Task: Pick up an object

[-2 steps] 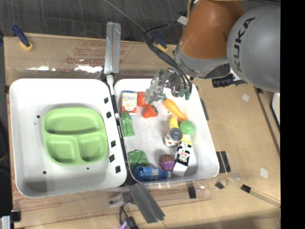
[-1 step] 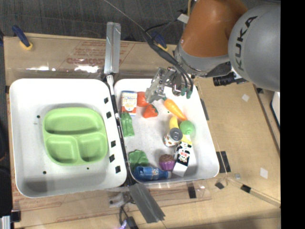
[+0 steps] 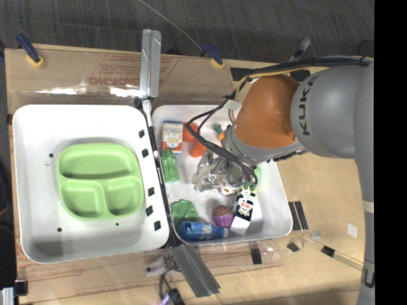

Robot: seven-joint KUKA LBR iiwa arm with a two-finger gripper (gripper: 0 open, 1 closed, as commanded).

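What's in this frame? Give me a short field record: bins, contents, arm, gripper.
left bin: shallow white bin holding a green three-compartment plastic tray
right bin: shallow white bin holding small items
right bin contents: blue bottle lying on its side, purple cupcake-shaped toy, black-and-white cow-print carton, green bottle, small orange-and-white box
arm: grey arm with orange band, over the right bin
gripper: metal gripper low in the right bin's middle; finger state unclear

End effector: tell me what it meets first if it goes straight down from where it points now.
Probably the bare white floor of the right bin under the end effector, between the green bottle and cow-print carton; depth is unclear.
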